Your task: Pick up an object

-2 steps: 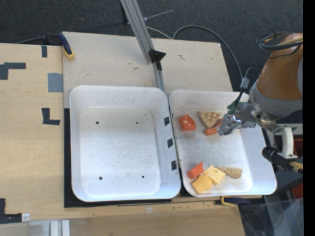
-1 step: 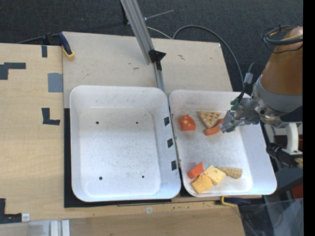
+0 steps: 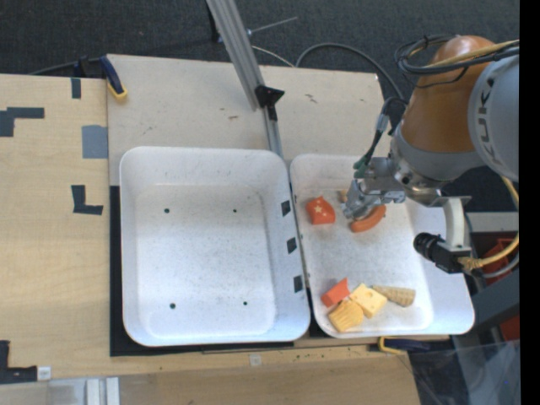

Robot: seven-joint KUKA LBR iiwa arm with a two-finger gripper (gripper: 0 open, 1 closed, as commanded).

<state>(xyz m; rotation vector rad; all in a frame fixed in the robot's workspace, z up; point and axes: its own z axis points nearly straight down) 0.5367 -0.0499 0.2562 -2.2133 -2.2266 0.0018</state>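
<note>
Nearest us, below the gripper (image 3: 364, 202), we log four pieces clustered in the right bin (image 3: 439, 315): one small red block (image 3: 335, 292), one waffle-like yellow piece (image 3: 346, 315), one pale yellow cube (image 3: 369, 299), one tan cone (image 3: 396, 294). Left of the gripper: one empty-looking left bin (image 3: 202, 163), then one orange-red pepper-like piece (image 3: 320, 211). At its tip, touching or just under, one orange curved piece (image 3: 369, 220), partly hidden. We cannot tell the jaw opening or any grasp.

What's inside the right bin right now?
The right bin holds a red piece, an orange piece under the gripper, and four pieces clustered near its front. The arm covers the back right corner.
</note>
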